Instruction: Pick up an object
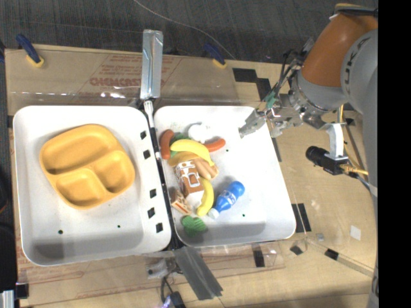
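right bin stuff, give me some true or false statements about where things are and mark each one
1. The yellow divided tray lies in the left bin. True.
2. The blue bottle lies in the left bin. False: it is in the right bin, near the banana.
3. The gripper is over the right bin's upper right part. True.
4. The gripper holds the banana. False: the banana lies in the pile, apart from the gripper.

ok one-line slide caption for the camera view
Hand hovers above the right bin of toys; yellow tray fills the left.
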